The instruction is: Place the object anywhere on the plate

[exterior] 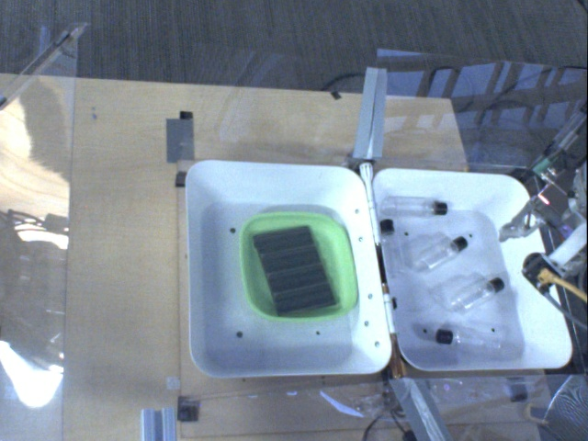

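Note:
A green square plate [250, 246] lies in the middle of the left white bin [209, 274]. On it rests a dark grey ridged block [294, 269], lying flat and turned slightly. Several clear vials with black caps lie in the right bin [514, 191], among them one at the back [413, 208], one in the middle [439, 249] and one at the front [469, 339]. My gripper [544, 246] is at the right bin's right rim, partly cut off by the view's edge, well away from the plate and with nothing seen in it.
A metal bar [371, 118] runs back from the seam between the two bins. Small brackets [181, 139] stand on the wooden bench left of the bins. Cables and arm parts [556, 278] crowd the right edge.

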### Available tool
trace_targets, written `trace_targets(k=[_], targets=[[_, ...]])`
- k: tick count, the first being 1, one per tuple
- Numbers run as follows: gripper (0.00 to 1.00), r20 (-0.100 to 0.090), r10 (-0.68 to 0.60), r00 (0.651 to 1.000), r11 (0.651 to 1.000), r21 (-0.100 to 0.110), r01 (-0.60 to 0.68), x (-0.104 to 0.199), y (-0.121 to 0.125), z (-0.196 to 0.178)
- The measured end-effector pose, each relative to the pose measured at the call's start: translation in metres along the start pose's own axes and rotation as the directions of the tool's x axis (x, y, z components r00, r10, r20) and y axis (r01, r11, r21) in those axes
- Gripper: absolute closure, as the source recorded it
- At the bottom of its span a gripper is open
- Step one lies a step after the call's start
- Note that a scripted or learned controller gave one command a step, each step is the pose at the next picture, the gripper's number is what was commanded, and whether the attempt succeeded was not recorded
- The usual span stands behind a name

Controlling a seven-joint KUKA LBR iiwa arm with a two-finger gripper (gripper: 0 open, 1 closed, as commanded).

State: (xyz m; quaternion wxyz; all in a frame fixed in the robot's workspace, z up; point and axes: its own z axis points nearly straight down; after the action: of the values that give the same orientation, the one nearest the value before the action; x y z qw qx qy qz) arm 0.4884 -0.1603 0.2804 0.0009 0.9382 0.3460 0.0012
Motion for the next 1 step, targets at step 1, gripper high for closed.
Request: trace_targets(k=[1], targets=[[0.0,-0.003,0.169,0.986,0.986,-0.005,-0.169,-0.0239,0.0287,-0.0729]])
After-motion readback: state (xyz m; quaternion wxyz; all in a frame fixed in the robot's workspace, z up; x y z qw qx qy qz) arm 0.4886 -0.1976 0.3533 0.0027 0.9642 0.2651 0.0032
